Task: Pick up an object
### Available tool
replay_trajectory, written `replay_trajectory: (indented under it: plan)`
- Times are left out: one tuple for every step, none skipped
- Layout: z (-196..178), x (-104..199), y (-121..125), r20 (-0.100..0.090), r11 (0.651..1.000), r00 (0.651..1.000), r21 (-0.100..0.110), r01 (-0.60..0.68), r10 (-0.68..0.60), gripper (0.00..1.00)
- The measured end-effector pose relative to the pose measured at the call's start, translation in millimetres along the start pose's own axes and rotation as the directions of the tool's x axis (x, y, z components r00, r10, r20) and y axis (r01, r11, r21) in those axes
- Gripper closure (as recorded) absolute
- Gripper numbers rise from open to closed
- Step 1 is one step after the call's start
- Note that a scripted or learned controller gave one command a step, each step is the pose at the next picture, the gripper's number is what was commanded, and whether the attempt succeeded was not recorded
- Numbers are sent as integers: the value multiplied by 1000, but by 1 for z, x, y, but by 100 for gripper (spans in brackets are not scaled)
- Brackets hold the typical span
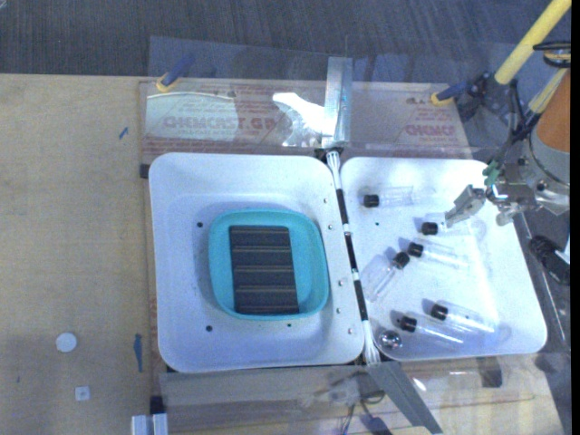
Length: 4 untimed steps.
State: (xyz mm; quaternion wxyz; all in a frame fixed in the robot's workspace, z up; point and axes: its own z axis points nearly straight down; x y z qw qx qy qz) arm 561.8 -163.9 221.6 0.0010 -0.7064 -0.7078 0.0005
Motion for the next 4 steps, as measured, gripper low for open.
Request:
replay_trajectory:
  plan:
    - [126, 37, 6, 1, 999, 999, -3, 51, -51, 0]
    - [133, 42, -22, 3, 995, 995, -14, 102, -102, 0]
    - [123, 41, -21, 3, 995, 995, -16, 100, -100, 100]
    - [23, 94, 15, 2, 996, 996, -1, -86, 86, 100]
